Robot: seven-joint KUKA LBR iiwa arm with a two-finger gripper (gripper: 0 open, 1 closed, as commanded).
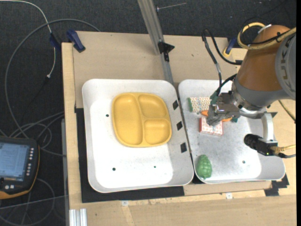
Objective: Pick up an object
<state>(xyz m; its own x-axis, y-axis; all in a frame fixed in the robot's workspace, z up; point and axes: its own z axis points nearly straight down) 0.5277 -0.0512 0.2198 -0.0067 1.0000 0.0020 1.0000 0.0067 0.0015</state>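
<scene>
gripper: low over the right bin's upper middle, just above the patterned box; whether it is spread or closed, cannot tell.
patterned box: pink and white, directly under the gripper, at 6 o'clock from it.
orange piece: just at the gripper's 9 o'clock.
green object: near the right bin's lower-left corner, at 7 o'clock from the gripper.
right bin: holds all these.
yellow tray: three compartments, in the left bin, at 9 o'clock.
</scene>
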